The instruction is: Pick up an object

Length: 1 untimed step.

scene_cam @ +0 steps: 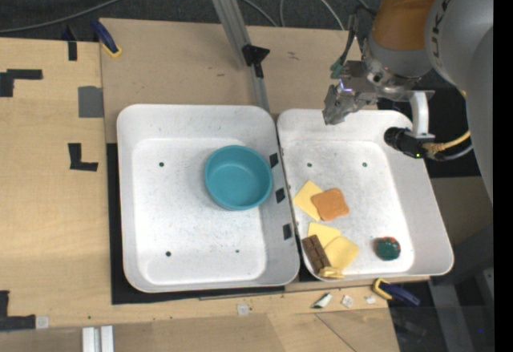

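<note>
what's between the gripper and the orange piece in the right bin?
Camera view: bare white floor of the right bin. The gripper hangs over its far rim; the orange piece lies on yellow pieces nearer the front.

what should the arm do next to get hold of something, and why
Probably move toward the near side of the right bin and come down over the orange-brown piece. The gripper hangs above that bin's far rim with nothing under it, while the pieces lie clustered in the near half.
</note>
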Available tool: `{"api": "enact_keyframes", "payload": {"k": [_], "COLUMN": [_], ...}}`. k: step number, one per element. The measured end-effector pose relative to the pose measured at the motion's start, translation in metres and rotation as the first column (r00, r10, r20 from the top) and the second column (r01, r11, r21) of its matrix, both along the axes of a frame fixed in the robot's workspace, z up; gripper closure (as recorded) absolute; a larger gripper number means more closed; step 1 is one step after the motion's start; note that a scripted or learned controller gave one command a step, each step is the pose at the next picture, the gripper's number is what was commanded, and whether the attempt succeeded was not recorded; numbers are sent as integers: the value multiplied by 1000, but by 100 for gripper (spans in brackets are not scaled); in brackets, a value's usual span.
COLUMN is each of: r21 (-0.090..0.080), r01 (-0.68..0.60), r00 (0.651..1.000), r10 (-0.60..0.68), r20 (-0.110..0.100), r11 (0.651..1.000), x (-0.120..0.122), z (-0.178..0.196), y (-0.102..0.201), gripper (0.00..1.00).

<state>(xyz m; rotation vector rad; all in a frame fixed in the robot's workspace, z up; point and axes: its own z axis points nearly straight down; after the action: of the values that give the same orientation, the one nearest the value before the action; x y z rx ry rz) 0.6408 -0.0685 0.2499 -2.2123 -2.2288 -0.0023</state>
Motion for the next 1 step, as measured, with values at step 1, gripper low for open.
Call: {"api": "enact_keyframes", "payload": {"k": [1], "r21": [-1], "r01": [2], "r00": [1000], "r10": [-2], "r20": [-2], "r11": [1000], "x": [7], "z": [-7], "y": [43], "gripper": [100]}}
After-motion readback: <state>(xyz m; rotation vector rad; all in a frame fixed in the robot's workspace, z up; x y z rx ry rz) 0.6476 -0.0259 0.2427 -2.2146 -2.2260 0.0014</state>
